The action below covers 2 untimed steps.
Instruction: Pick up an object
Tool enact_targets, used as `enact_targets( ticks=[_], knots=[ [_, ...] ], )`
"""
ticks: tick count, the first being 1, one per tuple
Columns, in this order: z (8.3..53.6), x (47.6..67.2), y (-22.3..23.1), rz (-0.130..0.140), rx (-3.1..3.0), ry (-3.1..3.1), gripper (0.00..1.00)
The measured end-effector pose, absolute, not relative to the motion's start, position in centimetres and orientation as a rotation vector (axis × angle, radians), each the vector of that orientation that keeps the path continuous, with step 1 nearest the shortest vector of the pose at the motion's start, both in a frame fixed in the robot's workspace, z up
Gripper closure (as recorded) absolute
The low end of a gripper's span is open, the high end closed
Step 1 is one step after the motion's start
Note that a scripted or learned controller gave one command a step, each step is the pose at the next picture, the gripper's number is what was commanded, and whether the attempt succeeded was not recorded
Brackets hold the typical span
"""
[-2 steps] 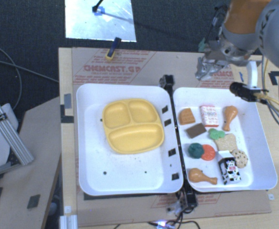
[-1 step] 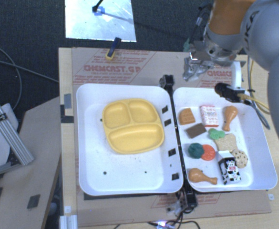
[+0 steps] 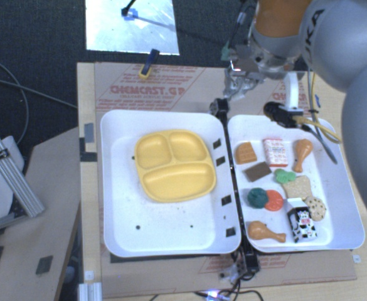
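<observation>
Yellow plate point(image 3: 174, 165) sits in left bin point(image 3: 117, 227) | toy foods lie in right bin point(image 3: 343, 221) | gripper point(image 3: 239, 86) above bins' far edge, can't tell its state

two shallow white bins sat side by side on a brown cardboard sheet point(image 3: 164, 86) printed with red lettering. the left bin point(image 3: 117, 231) bore a yellow divided plate point(image 3: 174, 166) with three compartments, lying near its centre. a black divider point(image 3: 228, 168) with small clips ran between the bins. a small yellow and blue object point(image 3: 148, 64) lay at the cardboard's far edge, just below a shiny square sheet point(image 3: 132, 16) on the dark floor. angled metal rails point(image 3: 7, 171) stood at the left, beside grey cables point(image 3: 14, 80).
</observation>
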State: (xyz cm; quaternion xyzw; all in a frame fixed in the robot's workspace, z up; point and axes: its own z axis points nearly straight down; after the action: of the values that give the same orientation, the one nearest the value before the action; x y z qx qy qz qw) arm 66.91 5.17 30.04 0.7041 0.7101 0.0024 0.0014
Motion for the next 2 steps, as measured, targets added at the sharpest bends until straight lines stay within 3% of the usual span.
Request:
enact_targets(
  ticks=[1, 2],
  knots=[
    [27.1, 61.3, 1.9, -0.006, 2.225, 2.221, 1.0],
    [29.2, 66.0, 7.6, 0.011, 2.209, 2.229, 1.0]
  ],
)
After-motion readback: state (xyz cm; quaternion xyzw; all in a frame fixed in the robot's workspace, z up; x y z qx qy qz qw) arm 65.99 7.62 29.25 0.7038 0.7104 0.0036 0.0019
